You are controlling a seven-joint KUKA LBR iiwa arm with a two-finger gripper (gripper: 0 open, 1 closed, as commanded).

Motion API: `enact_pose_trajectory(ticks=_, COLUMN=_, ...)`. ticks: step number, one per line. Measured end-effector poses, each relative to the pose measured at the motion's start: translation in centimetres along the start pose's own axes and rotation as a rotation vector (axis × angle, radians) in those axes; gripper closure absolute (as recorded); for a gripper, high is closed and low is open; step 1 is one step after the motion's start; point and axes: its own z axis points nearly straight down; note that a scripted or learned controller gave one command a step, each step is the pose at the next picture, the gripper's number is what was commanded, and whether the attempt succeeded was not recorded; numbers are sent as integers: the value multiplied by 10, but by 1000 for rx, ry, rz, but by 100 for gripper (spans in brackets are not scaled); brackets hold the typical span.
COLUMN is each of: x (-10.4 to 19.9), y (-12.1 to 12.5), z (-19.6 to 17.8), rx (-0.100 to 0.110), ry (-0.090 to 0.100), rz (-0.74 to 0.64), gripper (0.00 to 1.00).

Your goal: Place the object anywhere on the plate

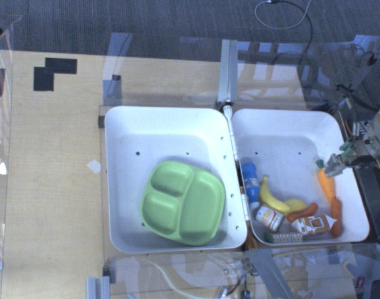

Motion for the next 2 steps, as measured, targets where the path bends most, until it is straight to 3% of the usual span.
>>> enact_pose_trajectory(ticks=1, x=64, y=1, z=99, rx=6, ry=3, rz=-13, gripper=100)
enact_pose_trajectory(ticks=2, x=147, y=24, z=49, rx=1, ry=2, rz=-200, gripper=100)
